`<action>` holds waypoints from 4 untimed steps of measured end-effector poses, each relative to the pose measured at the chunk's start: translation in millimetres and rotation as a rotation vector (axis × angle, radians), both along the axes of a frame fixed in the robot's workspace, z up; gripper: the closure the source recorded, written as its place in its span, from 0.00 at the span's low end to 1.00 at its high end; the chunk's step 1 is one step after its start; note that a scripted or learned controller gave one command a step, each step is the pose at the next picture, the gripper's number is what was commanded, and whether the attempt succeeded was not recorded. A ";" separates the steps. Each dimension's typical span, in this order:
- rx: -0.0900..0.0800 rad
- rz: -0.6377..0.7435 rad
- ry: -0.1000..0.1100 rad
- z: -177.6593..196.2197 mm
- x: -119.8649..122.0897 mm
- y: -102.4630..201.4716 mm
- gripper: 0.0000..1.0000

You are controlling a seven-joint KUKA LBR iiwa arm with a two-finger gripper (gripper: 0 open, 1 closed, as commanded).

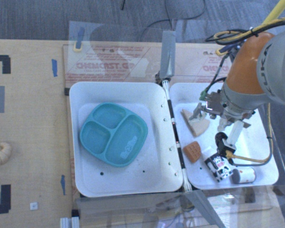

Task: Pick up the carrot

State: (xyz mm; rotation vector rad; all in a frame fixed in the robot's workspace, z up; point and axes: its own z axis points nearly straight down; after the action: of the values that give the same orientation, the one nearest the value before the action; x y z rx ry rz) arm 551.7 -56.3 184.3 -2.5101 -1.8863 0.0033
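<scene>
My gripper hangs over the right bin, near its left-centre, below the grey arm with the orange band. Its fingers stand apart, so it is open, with nothing held between them. The left finger is above the far edge of a pale beige wedge lying in that bin. An orange-brown waffle-like piece lies closer to the bin's front left. The arm hides the bin's middle and far right.
A teal divided plate lies in the left bin. A white cylinder rests at the right bin's front edge. A pale curved object lies on the bench at far left.
</scene>
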 end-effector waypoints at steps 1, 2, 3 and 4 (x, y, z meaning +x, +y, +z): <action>0.002 0.203 0.001 -0.3 -38.5 25.8 0.00; -0.001 -0.225 -0.001 -0.5 -32.7 -10.5 0.00; -0.001 -0.473 0.001 -54.4 -10.3 -33.5 0.00; 0.002 -0.156 -0.005 -94.4 -30.4 -36.8 0.00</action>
State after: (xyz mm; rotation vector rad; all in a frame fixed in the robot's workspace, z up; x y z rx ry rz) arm 521.4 -93.1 89.9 -2.6508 -1.6853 -0.0044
